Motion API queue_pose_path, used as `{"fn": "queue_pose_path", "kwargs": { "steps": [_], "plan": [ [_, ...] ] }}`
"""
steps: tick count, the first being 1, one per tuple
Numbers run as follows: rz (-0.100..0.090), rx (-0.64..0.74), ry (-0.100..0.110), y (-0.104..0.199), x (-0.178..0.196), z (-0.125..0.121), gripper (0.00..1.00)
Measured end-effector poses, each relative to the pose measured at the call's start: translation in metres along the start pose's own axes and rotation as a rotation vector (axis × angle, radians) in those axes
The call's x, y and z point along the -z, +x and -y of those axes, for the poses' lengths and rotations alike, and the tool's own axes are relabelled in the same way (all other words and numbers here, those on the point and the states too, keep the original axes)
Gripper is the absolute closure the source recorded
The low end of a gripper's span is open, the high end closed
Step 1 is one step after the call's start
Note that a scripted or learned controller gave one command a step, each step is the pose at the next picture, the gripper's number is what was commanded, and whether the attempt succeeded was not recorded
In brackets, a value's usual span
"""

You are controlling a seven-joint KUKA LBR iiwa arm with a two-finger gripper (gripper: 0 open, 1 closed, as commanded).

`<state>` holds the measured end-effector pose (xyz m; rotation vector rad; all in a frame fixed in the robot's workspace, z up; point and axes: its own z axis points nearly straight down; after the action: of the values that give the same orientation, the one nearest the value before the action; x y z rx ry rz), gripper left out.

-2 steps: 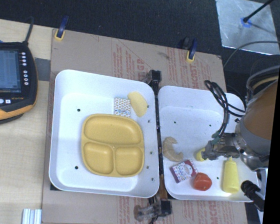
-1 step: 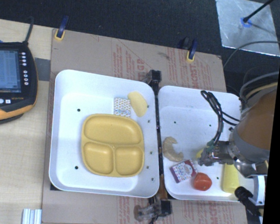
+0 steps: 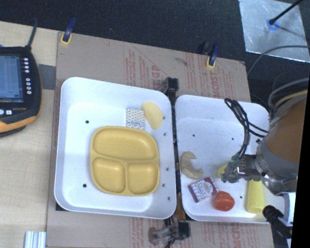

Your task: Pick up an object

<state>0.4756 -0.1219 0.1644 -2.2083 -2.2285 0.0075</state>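
Gripper: low in the right bin, at 3 o'clock; jaw opening cannot be told.
Objects: tomato, red packet, yellow block at its 6 o'clock.

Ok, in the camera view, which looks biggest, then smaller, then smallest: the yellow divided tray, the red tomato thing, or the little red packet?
1. Yellow divided tray, by far the largest.
2 and 3. Red packet and red tomato-like object look about alike, lying side by side; too close to rank.
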Motion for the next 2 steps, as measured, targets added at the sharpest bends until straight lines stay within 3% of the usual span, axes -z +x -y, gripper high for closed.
{"fn": "queue_pose_path", "kwargs": {
  "steps": [2],
  "plan": [
    [0.0, -0.003, -0.002, -0.0093, 0.0029, 0.0, 1.0]
  ]
}}
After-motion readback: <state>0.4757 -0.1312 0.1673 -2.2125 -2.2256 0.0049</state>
